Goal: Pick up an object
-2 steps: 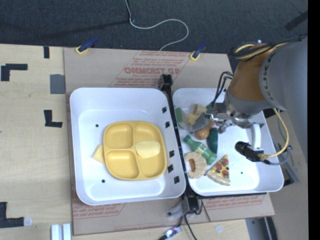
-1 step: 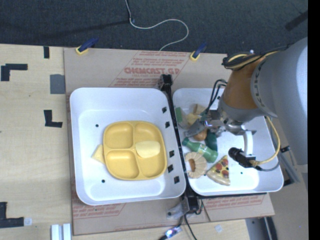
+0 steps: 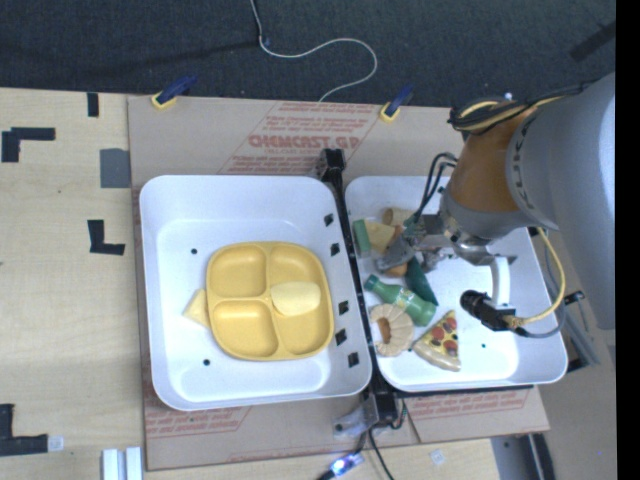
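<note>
My gripper reaches down into the left part of the right bin, in among a cluster of toy foods. A green bottle-shaped toy lies just below it, with a dark green piece right under the gripper. An orange piece sits at its left side and a pale yellow-green piece lies above that. A ridged tan pastry toy and a pizza slice lie nearer the bin's front. The gripper body hides what is directly beneath it.
The left bin holds a yellow divided plate with a pale yellow piece in its right compartment, and a yellow wedge pokes out at the plate's left. A black cable hangs beside the wrist.
</note>
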`<state>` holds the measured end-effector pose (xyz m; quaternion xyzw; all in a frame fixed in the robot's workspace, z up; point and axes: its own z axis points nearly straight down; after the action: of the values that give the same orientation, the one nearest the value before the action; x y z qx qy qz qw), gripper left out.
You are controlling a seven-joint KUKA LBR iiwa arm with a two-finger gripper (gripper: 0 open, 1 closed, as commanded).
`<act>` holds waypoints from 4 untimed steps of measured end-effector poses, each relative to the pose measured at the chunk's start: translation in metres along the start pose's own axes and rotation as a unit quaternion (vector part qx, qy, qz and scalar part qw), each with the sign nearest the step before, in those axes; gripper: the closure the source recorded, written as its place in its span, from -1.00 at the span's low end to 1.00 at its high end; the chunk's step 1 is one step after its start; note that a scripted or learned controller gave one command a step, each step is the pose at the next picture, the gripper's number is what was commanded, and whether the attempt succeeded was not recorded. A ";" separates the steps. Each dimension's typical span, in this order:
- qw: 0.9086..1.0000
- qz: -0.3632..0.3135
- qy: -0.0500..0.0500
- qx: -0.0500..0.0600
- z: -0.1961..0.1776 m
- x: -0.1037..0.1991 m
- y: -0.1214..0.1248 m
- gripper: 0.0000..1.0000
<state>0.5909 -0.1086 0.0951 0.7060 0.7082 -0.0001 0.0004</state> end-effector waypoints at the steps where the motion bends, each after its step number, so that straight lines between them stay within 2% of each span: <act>1: 1.000 0.001 0.000 -0.002 -0.054 -0.001 0.011 1.00; 2: 1.000 0.001 0.000 -0.002 -0.115 -0.007 0.009 1.00; 3: 1.000 0.001 0.001 0.000 -0.130 -0.007 0.010 1.00; 4: 1.000 0.001 0.000 0.002 -0.131 0.017 -0.032 1.00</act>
<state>0.5590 -0.0914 0.2259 0.7066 0.7076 -0.0013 -0.0014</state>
